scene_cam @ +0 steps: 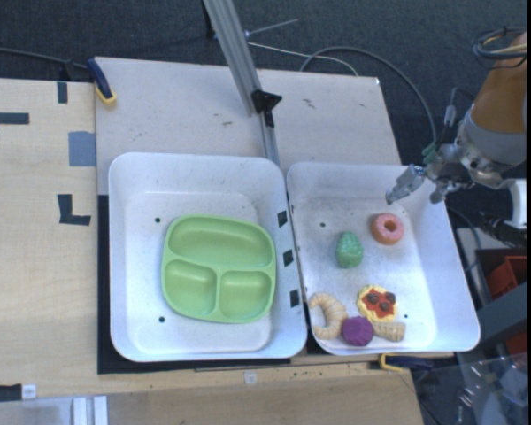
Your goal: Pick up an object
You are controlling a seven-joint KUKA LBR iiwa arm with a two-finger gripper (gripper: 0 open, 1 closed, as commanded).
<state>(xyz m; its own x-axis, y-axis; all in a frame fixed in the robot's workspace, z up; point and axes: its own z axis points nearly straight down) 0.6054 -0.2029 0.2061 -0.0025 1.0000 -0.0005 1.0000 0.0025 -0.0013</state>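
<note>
The gripper [416, 187] is being held over the right bin's [442, 264] top edge, just above the pink donut [388, 228]. Its fingers cannot be made out.

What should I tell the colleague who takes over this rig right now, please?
Gripper: above the right bin's upper right part, holding nothing.
Right bin: pink donut, green toy, small pizza, purple ball, tan pretzel.
Left bin: green divided plate.
Done: nothing picked up yet.
Left: lower onto one object, likely the donut, which is nearest, grasp and lift.
</note>
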